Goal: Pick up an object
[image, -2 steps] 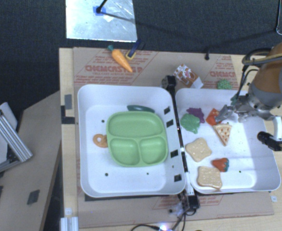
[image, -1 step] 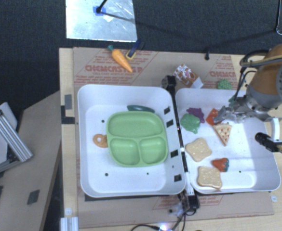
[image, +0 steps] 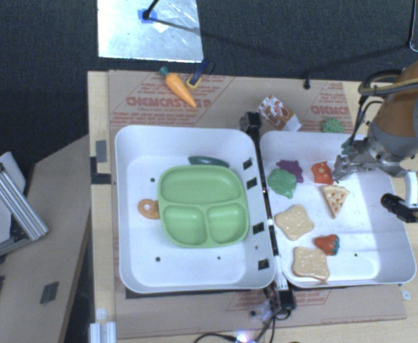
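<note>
My gripper point(image: 339, 167) hangs low over the upper middle of the right bin point(image: 387, 256). It is right beside a small red toy food piece point(image: 321, 171) and just above a pizza slice point(image: 335, 199). Also in this bin are purple grapes point(image: 290, 167), a green leafy piece point(image: 282, 183), two bread slices point(image: 294, 221) point(image: 310, 263) and a strawberry point(image: 327, 244). I see nothing held in the gripper.
The left bin point(image: 133, 263) holds a green divided plate point(image: 200, 206) and an orange pretzel ring point(image: 148, 209). Behind the bins lie a toy carrot point(image: 180, 88), a small patterned box point(image: 275, 111) and a green piece point(image: 331, 125). A black hinge strip point(image: 260, 191) separates the bins.
</note>
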Robot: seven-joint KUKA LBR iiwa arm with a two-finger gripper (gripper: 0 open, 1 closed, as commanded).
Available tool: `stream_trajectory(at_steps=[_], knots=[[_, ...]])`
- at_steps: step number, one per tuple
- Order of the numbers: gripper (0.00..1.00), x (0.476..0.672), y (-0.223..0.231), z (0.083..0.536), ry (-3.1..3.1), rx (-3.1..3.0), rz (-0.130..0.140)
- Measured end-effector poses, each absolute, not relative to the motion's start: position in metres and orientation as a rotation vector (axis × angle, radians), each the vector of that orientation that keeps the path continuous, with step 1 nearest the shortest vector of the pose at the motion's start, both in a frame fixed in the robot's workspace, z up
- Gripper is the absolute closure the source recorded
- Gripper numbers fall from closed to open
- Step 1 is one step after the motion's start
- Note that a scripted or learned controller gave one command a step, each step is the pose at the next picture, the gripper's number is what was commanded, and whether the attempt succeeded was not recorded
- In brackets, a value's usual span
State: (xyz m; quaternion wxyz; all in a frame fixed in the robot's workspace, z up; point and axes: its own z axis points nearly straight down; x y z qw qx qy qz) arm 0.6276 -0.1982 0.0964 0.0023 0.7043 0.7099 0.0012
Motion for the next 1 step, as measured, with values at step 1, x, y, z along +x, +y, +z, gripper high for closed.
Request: stream_trajectory(at_steps=[1], knots=[[1.0,0.6354,-0.2024,0.1425,2.224,2.214,0.003]])
